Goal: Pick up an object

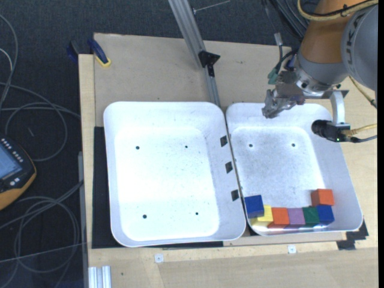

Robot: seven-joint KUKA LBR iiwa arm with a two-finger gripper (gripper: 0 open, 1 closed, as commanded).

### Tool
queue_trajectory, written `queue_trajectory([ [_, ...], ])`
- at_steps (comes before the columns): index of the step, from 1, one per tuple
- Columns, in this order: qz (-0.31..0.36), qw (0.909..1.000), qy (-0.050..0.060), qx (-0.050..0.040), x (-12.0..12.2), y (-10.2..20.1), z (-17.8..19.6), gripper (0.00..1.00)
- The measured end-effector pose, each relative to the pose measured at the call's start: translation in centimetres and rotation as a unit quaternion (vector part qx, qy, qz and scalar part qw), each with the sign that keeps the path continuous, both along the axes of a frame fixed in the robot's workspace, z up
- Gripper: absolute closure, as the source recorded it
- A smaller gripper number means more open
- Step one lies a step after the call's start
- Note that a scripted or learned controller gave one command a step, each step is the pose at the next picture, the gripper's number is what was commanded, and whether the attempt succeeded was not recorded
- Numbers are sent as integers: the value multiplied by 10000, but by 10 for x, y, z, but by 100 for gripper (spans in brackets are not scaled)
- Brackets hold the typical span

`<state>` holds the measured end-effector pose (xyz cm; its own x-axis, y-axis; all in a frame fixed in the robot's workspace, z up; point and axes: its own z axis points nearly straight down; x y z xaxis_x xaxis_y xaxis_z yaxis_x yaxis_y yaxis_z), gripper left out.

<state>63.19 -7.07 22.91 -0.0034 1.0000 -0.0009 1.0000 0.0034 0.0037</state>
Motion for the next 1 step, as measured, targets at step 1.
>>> queue_trajectory([
  [1,-19,10000,64,11,11,-12,-135,100],
])
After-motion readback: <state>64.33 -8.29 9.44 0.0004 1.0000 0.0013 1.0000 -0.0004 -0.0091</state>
